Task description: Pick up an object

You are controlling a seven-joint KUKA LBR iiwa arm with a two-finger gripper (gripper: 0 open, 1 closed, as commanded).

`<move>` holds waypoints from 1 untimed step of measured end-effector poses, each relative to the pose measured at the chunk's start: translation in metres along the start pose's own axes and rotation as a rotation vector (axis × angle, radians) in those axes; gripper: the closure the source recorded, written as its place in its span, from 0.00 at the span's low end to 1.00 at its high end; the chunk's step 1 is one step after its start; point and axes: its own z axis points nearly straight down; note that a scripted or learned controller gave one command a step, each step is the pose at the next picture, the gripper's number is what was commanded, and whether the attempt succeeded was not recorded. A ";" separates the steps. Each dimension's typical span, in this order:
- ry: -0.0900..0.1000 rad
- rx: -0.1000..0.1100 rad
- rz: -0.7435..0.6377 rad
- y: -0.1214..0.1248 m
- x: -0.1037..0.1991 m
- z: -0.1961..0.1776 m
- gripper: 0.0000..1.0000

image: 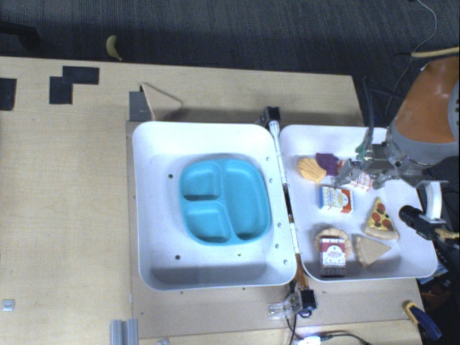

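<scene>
Small toy foods in right bin [431, 264], pizza slice [380, 221], carton [336, 199], purple piece [329, 163], all lying loose

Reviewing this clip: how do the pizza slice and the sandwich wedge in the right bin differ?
The pizza slice is yellow with red spots on top; the sandwich wedge is plain tan. The pizza slice lies nearer the gripper, with the sandwich wedge just below it in the view, nearer the bin's lower wall. The pizza slice points up the image; the sandwich wedge points right. Both are triangular toy foods lying flat in the right bin, neither held.
</scene>
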 end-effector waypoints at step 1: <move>-0.003 -0.011 0.001 0.018 0.020 0.086 0.00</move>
